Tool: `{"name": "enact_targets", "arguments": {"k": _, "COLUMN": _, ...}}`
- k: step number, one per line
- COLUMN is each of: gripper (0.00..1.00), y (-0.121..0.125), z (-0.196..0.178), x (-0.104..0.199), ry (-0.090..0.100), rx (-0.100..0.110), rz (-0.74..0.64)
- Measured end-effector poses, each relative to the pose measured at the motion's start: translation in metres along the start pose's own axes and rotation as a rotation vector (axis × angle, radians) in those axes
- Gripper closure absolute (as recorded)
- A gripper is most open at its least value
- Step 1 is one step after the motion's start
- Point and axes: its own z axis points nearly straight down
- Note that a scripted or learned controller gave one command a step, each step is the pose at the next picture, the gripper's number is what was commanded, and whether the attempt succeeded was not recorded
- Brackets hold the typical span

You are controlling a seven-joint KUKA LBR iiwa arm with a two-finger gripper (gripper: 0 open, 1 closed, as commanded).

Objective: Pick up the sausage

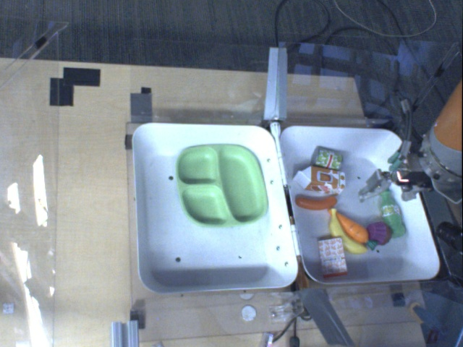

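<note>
The sausage (316, 202) is a reddish-orange link lying flat near the left side of the right bin (416, 262), just below an orange carton. My gripper (375, 183) hangs over the same bin, right of the sausage and apart from it. It sits at the end of the arm (443, 154) that comes in from the right. Nothing shows in the gripper's grasp.
Around the sausage lie an orange carton (324, 180), a green carton (328, 157), a banana (338, 235), a carrot (353, 228), a purple item (378, 232), a green bottle (391, 215) and a small box (332, 256). The left bin (155, 259) holds a green divided plate (221, 183).
</note>
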Motion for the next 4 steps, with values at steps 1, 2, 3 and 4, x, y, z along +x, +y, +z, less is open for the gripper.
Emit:
{"name": "enact_targets", "arguments": {"k": 1, "gripper": 0.00, "y": -0.007, "z": 0.154, "x": 0.042, "ry": 0.001, "rx": 0.001, "rz": -0.013}}
{"name": "enact_targets", "arguments": {"k": 2, "gripper": 1.00, "y": -0.005, "z": 0.143, "x": 0.042, "ry": 0.001, "rx": -0.004, "rz": -0.015}}
{"name": "enact_targets", "arguments": {"k": 3, "gripper": 1.00, "y": -0.002, "z": 0.133, "x": 0.043, "ry": 0.002, "rx": -0.010, "rz": -0.017}}
{"name": "enact_targets", "arguments": {"k": 4, "gripper": 1.00, "y": 0.000, "z": 0.122, "x": 0.044, "ry": 0.002, "rx": -0.016, "rz": -0.019}}
